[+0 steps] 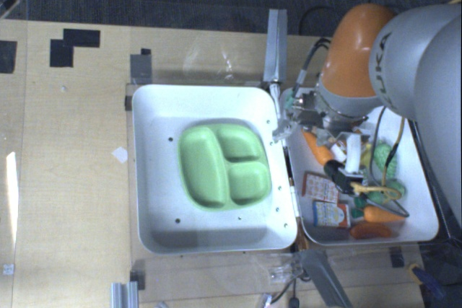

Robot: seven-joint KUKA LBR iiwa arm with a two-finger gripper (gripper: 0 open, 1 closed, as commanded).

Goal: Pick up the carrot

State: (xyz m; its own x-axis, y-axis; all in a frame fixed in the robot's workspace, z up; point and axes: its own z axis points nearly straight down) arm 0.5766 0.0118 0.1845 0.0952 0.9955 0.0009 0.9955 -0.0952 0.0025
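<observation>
Pick was not done at this point. The arm (404,47) hung low over the right bin (426,223), wrist above the bin's near-left part. The gripper (328,128) sat under the orange band, mostly hidden by the wrist housing, so how the hand stood could not be told, and nothing could be seen in it.

The carrot (316,146) lay in the right bin just below and slightly left of the gripper, close to it, maybe touching; contact was unclear. It looked to be resting on the bin floor, not lifted.

More clutter sat further below the gripper: small cartons (326,202), a second orange piece (379,214), a yellow-green item (382,155). The green tray (224,166) lay well left of the gripper in the left bin (155,177).

Judgement: approach about finished, gripper roughly over target. Left to do: grasp confirmed, then lift clear.
</observation>
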